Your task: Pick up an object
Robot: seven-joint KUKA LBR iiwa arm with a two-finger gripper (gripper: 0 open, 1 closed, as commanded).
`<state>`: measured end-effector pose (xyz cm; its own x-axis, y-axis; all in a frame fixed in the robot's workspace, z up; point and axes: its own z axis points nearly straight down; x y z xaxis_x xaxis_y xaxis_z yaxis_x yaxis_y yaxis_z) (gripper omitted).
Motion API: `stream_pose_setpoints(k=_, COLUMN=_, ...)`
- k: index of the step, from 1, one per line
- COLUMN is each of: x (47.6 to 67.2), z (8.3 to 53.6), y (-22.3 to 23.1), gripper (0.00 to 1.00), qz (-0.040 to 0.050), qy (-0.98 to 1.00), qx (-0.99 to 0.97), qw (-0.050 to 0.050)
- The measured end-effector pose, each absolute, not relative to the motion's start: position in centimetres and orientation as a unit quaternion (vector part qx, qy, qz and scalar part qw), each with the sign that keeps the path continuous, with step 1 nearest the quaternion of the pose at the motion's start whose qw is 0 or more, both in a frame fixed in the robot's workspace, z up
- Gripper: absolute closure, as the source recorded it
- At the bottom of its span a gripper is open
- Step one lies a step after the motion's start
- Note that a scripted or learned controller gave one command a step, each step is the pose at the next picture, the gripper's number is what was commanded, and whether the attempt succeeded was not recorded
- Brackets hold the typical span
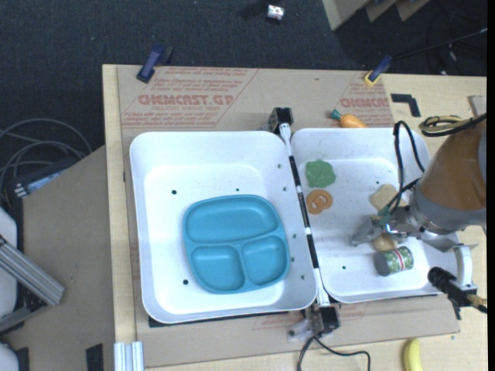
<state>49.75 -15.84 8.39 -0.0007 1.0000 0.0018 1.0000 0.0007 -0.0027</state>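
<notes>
The right bin holds several small items. A green leafy piece lies at its back left, with an orange ring-shaped piece just in front of it. A tan chunk sits further right. My gripper is low in the bin's right half, directly over a small tan rounded object. A small can with a green and red label lies on its side just in front of that object. The arm's orange band rises to the right.
The left bin holds a blue divided plate. A small orange carrot-like piece lies on the bench behind the right bin. A yellow object lies at the bench's front right. Black cables hang by the arm.
</notes>
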Motion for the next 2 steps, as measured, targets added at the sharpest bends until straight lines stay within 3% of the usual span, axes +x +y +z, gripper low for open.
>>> stream_pose_setpoints(k=1, x=49.8, z=9.4, y=-15.9, gripper=1.0, qz=0.0, qy=-0.707, qx=-0.707, qw=0.0)
stream_pose_setpoints(k=2, x=53.0, z=18.5, y=-7.5, gripper=1.0, qz=-0.0009, qy=-0.708, qx=-0.706, qw=0.0)
